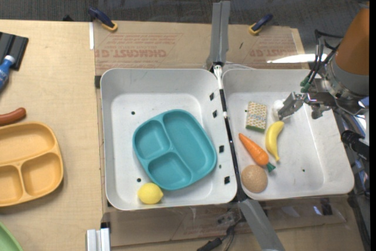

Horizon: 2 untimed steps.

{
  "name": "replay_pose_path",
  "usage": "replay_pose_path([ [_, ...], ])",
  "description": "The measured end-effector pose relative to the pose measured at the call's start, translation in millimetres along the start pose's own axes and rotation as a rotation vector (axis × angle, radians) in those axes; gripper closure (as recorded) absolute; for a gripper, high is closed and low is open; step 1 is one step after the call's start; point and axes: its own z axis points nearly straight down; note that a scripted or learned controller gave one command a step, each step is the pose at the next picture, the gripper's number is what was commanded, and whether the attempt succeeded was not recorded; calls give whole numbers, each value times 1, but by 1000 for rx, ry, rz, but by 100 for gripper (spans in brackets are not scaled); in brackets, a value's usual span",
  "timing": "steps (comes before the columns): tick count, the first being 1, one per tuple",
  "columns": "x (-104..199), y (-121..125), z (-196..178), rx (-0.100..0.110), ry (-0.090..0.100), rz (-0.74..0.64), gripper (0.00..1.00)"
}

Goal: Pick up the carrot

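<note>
The orange carrot (254,149) with its green stub lies slantwise in the right bin (320,176), near that bin's left wall. A yellow banana (274,139) rests just right of it, almost touching. My gripper (302,107) hangs above the right bin's upper middle, up and to the right of the carrot and well apart from it. Its fingers (289,106) are open with nothing between them.
A speckled green sponge (256,116) lies above the carrot and a tan round potato (254,178) below it. The left bin (117,126) holds a teal divided plate (173,150) and a lemon (150,193). An orange tray (26,164) sits on the bench at left.
</note>
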Motion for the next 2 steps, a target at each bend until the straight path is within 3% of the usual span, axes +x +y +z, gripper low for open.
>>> replay_pose_path([
  [1, -1, -39, 133, -25, -4, 102, 0],
  [2, 19, -52, 151, -2, 1, -179, 0],
])
